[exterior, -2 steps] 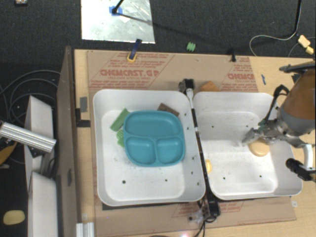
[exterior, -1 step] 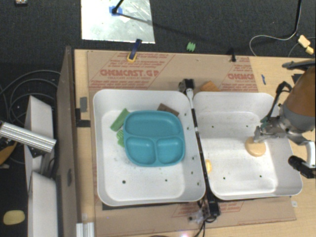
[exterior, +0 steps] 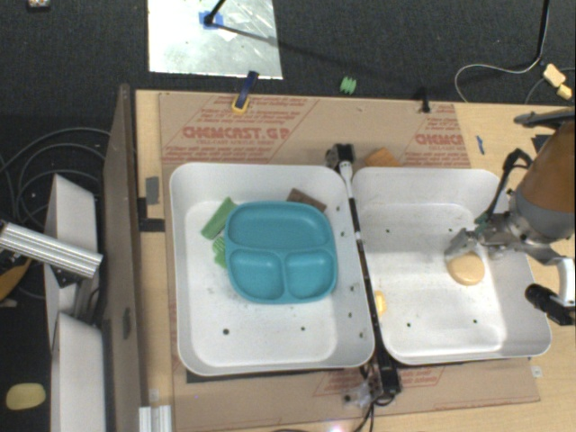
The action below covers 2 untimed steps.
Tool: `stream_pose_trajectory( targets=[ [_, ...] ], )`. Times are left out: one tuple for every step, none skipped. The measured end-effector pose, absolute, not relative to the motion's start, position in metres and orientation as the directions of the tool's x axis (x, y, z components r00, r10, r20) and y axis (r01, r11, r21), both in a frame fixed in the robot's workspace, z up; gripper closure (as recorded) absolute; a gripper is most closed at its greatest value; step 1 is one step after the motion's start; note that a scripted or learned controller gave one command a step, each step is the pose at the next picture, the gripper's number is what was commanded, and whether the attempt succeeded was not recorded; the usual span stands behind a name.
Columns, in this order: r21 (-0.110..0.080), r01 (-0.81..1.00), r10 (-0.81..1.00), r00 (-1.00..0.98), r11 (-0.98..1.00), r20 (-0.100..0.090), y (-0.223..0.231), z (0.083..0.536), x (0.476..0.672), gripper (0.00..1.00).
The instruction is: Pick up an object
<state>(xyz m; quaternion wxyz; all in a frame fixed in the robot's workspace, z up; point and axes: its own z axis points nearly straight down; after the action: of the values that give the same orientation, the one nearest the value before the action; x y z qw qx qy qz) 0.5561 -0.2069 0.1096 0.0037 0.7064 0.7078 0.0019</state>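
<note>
Two white bins side by side on a cardboard-covered bench.

Left bin [exterior: 193,331]: blue tray [exterior: 279,252], three compartments, sits near the bin's middle. A green piece [exterior: 217,218] pokes out from under the tray's edge at about 10 o'clock; a brown piece [exterior: 308,198] shows at the tray's 1 o'clock, partly hidden behind it.

Right bin [exterior: 432,331]: a tan puck [exterior: 466,269], rounded and pale, lies on the floor toward the bin's 3 o'clock side. A small yellow bit [exterior: 380,304] sits at the bin's 9 o'clock wall, by the seam between the bins.

Arm [exterior: 549,192] enters from 3 o'clock, grey with an orange band. Gripper [exterior: 474,241] is low over the right bin, just at the puck's 12 o'clock. One finger [exterior: 461,241] shows as a grey metal tip at the puck's upper left edge, touching or nearly so. Can't tell how wide the jaws stand, or whether the puck is between them; puck looks to be resting on the bin floor.

Off the bins: an orange block [exterior: 382,157] on the cardboard at the right bin's 11 o'clock corner. A shiny sheet [exterior: 214,25] lies on the dark floor at 12 o'clock of the bench. Cables [exterior: 36,165] coil on the floor at 9 o'clock.
</note>
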Motion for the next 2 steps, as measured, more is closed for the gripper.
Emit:
stream_pose_trajectory(
  targets=[
    [-0.001,1.0,1.0,-0.001,0.001,0.0,-0.206,0.084,0.545,0.0],
    [0.004,1.0,1.0,-0.002,0.002,0.0,-0.206,0.095,0.547,1.0]
  ],
)
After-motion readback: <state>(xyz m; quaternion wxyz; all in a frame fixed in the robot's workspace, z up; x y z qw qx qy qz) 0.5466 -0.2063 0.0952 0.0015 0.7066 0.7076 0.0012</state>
